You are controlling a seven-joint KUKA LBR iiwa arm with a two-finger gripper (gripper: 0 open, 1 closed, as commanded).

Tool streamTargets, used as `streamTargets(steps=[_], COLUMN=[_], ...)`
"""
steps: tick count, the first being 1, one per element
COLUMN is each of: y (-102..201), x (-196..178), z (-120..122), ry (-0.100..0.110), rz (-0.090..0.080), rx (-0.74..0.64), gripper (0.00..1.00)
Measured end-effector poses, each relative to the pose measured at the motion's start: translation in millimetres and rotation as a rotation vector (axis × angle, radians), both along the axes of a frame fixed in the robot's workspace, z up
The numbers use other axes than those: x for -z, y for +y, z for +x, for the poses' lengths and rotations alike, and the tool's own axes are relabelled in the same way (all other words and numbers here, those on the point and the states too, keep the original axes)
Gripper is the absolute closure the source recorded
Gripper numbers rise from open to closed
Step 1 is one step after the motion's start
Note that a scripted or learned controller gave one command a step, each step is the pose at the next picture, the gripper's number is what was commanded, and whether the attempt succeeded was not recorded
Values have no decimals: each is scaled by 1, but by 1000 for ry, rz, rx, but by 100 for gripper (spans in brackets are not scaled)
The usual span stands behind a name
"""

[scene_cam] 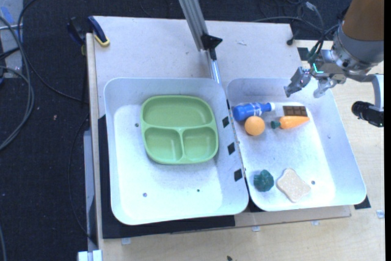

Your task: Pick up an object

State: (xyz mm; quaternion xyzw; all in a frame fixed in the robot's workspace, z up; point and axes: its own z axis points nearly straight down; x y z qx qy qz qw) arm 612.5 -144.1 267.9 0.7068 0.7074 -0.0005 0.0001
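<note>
My gripper (pixel 309 86) hangs over the far edge of the right bin (pixel 342 150), open, with nothing between its fingers. Below it and slightly left lie a brown chocolate bar (pixel 295 111) and an orange carrot (pixel 291 123). A blue bottle (pixel 250 110) lies on its side next to an orange ball (pixel 255 126). Nearer the front sit a dark green broccoli piece (pixel 264 180) and a beige slice of bread (pixel 294 185).
The left bin (pixel 122 186) holds a green divided plate (pixel 179 129). A slanted metal pole (pixel 189 0) runs from the top down to the gap between the bins. The grey arm with its orange band (pixel 365 9) enters at the upper right.
</note>
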Motion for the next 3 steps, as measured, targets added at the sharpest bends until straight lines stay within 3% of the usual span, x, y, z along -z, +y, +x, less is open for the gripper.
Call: streamTargets(steps=[1, 3], y=[0, 9], x=[0, 95], z=[0, -6], ry=[-1, 4], rz=[0, 1], rx=[0, 1], gripper=[0, 0])
